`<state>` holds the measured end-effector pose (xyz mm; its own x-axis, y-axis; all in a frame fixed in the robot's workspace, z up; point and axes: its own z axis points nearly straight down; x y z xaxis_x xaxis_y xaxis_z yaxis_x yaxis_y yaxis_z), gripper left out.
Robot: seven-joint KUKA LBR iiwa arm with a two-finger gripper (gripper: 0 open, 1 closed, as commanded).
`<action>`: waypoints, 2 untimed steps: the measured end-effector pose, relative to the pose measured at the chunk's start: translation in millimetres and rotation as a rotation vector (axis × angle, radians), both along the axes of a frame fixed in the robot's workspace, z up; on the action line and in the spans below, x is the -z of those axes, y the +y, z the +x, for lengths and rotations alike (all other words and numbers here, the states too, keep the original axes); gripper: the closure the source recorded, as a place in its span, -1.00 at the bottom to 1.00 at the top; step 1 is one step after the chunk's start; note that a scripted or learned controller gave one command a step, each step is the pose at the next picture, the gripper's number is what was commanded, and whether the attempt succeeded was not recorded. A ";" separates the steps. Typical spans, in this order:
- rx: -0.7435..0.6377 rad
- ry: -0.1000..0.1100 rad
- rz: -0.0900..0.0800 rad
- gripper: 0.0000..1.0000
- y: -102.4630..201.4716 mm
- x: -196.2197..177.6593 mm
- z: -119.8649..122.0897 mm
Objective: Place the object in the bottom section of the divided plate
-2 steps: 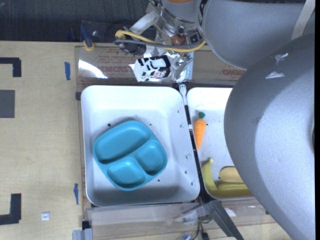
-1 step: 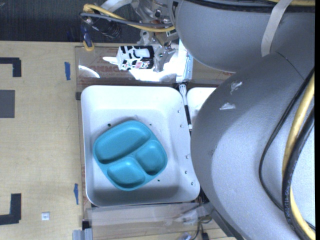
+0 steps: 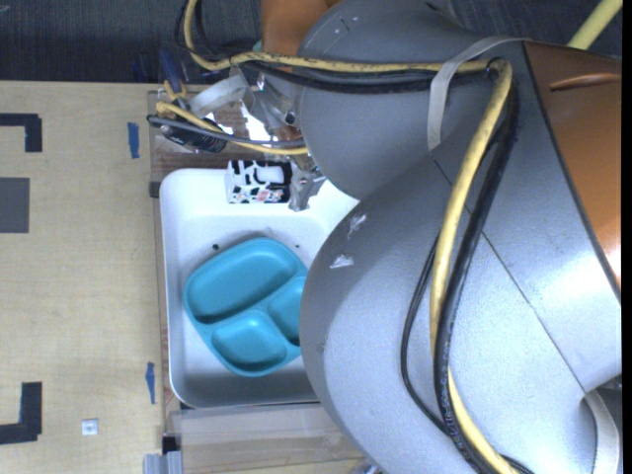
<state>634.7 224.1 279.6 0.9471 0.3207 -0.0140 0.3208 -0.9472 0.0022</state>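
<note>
Plate [image 3: 242, 304], blue and divided, lies in the white bin [image 3: 178, 225]. The arm [image 3: 444, 265] covers the plate's right part. The object cannot be made out; where it lies relative to the claw cannot be told. Claw state: cannot tell. Advice: confirm a grasp first, then release low over the bottom section, clear of the dividers.

the divided plate [image 3: 247, 304] lies in the bin [image 3: 183, 215], toward its lower left part. the arm [image 3: 444, 265] reaches in from the right, over the bin's right side and the plate's right edge. the counter [image 3: 79, 265] extends to the bin's left.
</note>
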 end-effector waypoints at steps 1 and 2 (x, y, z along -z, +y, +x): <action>-0.002 -0.012 0.005 1.00 1.0 -50.6 21.7; 0.000 -0.005 -0.001 1.00 -0.1 -54.7 23.5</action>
